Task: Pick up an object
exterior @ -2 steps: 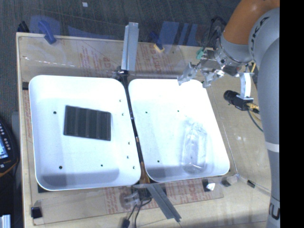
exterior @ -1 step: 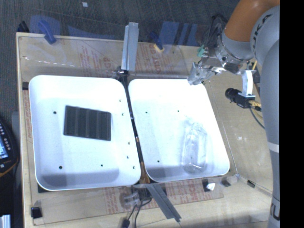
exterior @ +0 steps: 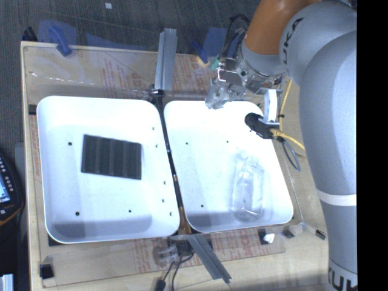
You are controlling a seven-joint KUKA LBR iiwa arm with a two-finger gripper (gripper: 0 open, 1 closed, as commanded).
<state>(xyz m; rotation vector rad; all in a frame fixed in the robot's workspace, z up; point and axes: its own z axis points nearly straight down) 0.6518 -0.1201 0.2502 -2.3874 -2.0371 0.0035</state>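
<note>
camera view looks down on the worktop and its two bins. the end effector hovers over the far rim of the right bin; whether it is open or closed i cannot tell. a clear plastic bottle lies in that bin's near right part, well apart from it. a dark ridged slab lies flat in the left bin. i judge the bottle the easier pick: line up across its narrow width, descend squarely.

Slab left bin, bottle right.

White bins, dark ribbed mat, clear bottle, grey arm with orange band
</note>
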